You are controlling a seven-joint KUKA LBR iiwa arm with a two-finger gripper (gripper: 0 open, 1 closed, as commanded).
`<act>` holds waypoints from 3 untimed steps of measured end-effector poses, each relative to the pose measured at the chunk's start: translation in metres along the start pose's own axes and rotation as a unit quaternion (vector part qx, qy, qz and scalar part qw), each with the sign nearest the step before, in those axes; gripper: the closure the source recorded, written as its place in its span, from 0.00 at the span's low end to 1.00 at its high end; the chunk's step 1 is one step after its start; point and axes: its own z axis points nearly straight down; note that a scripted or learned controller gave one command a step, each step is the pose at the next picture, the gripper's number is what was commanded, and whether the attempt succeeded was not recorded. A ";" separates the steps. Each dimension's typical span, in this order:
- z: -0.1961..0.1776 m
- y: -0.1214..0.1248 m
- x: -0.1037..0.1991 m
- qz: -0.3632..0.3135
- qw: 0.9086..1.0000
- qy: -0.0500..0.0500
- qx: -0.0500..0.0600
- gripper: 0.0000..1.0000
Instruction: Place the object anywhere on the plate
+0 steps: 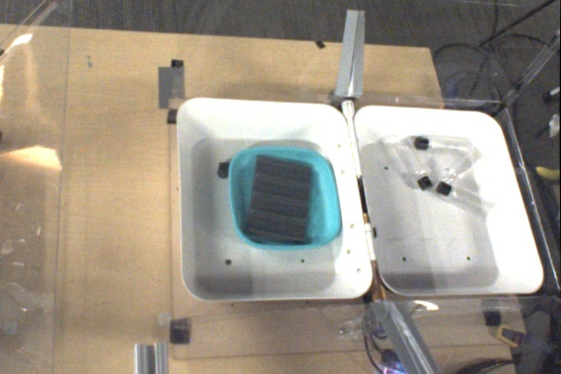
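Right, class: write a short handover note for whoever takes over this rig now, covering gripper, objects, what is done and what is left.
Gripper: not in the camera view.
Left bin: teal plate with the dark ridged block lying flat on it.
Right bin: clear plastic pieces with small black caps.
Done: the block rests on the plate, so placement looks complete.
Left: probably nothing; confirm the block sits steady.

Arm and gripper pose cannot be determined from the camera view; no state can be reported.

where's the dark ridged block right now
In the camera view, the dark ridged block lies on the teal plate in the left bin.
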 end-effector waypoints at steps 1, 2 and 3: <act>0.000 0.000 -0.001 0.029 1.000 0.000 0.000 0.00; 0.000 0.001 -0.001 0.069 0.998 0.000 0.001 0.00; 0.000 0.001 -0.002 0.125 0.992 0.001 0.001 0.00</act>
